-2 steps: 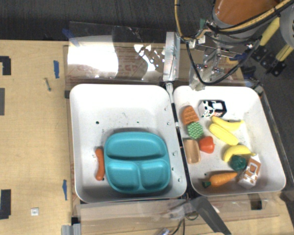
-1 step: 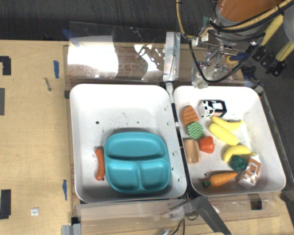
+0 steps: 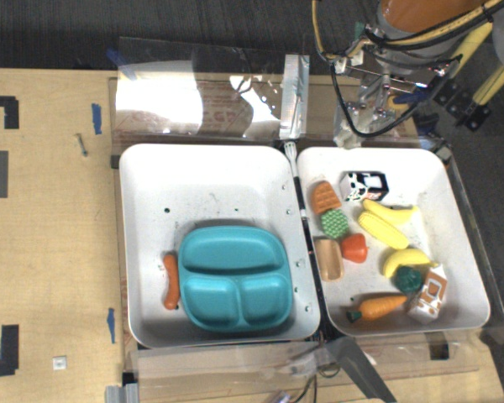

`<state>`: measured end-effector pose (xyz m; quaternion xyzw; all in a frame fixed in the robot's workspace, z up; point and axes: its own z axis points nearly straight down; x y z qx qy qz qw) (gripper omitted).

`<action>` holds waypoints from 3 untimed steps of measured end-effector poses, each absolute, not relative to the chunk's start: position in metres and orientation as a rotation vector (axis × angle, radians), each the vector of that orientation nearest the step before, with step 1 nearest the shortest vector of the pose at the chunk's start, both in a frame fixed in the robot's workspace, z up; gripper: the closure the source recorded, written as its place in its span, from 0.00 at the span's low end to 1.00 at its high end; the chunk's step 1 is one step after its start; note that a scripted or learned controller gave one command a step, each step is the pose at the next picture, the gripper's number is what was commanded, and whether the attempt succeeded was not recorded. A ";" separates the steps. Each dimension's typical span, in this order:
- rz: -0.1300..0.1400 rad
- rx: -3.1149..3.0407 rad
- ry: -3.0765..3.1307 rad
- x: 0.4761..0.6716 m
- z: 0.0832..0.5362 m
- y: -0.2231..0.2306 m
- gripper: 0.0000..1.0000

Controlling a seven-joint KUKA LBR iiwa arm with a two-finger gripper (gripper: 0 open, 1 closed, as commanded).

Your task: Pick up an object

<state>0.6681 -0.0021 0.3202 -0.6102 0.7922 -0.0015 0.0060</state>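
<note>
The right bin [image 3: 462, 225] holds several toy foods. Among them are an orange bread piece [image 3: 325, 196], a green knobbly piece [image 3: 335, 222], a red tomato [image 3: 354, 247], a tan cylinder [image 3: 328, 259], a black-and-white item [image 3: 365, 185], yellow bananas [image 3: 385, 223], a lemon [image 3: 401, 260], a carrot [image 3: 378, 307] and a white-and-orange carton [image 3: 428, 296]. My gripper [image 3: 378, 107] hangs high over the far rim of this bin, well above the objects and touching none of them. Cables partly hide it.
In the left bin [image 3: 151, 183] a teal divided plate [image 3: 233, 277] lies toward the front, with an orange sausage [image 3: 171, 280] beside its left edge. Clear plastic sheeting [image 3: 235, 99] stands behind the bins. A metal divider [image 3: 292, 99] rises between them at the back.
</note>
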 end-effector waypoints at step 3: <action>0.001 -2.112 2.320 0.667 0.308 0.008 1.00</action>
